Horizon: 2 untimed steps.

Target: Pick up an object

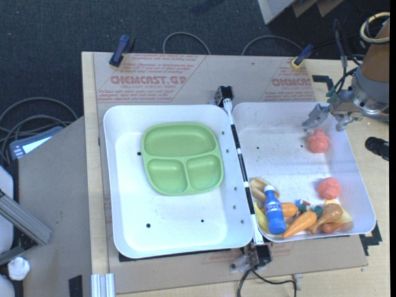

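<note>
The toy pile lay heaped low; we saw the gripper, fingers spread and holding nothing, poised above the pink ball, likely its target.

pretty bright, even overhead light with a cool bluish cast. mild glare washing out the white bins, especially the right bin's far rim. soft, short shadows under the green divided plate. dark carpet up top goes murky. slightly soft and grainy overall, low-res, gripper a bit smeared.
</note>
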Each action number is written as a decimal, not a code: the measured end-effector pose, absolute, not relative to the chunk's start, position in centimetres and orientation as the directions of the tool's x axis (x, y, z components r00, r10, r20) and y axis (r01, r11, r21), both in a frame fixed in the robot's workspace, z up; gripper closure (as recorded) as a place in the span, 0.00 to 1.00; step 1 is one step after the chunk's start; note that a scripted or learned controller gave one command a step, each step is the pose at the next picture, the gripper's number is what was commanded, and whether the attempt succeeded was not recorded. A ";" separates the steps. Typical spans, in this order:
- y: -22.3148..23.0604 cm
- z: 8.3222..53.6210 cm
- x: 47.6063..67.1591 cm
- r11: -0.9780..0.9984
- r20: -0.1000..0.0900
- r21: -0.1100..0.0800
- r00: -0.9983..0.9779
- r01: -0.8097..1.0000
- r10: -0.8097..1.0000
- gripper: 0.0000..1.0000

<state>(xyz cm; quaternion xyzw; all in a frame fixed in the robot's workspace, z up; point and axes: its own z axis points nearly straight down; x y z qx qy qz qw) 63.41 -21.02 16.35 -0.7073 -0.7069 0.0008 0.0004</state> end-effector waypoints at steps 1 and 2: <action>-21.5 8.7 63.0 0.003 0.006 -0.003 -0.003 1.000 1.000 0.00; -21.7 9.8 63.0 0.003 -0.001 0.001 -0.003 1.000 1.000 1.00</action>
